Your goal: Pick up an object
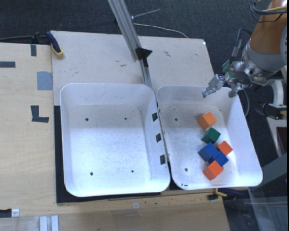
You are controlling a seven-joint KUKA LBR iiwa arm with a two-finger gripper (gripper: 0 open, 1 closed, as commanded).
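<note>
Left bin (72,129) holds no blocks; bare white floor with a few dark dots. Right bin (183,105) has 5 blocks bunched toward its right wall: orange block (207,120) farthest back, green block (211,135) just nearer, then blue block (209,152) touching a second orange block (225,148), and a third orange block (213,169) nearest, up against the blue one.

Hand (221,86) sits over the far right rim of the right bin, above and apart from the blocks, with nothing between its fingers. The fingers look spread, so I'd call it open.

Step in hand, as I judge it: approach, no grasp yet. Best target is likely the far orange block: it stands slightly apart from the green one and is closest to the hand. Come straight down, fingers straddling 2 free faces.

Edges: the right wall is near the cluster, so watch finger clearance there. The blue and orange pair is packed tight, poor pick. Plenty of open floor on the left half of the right bin.
</note>
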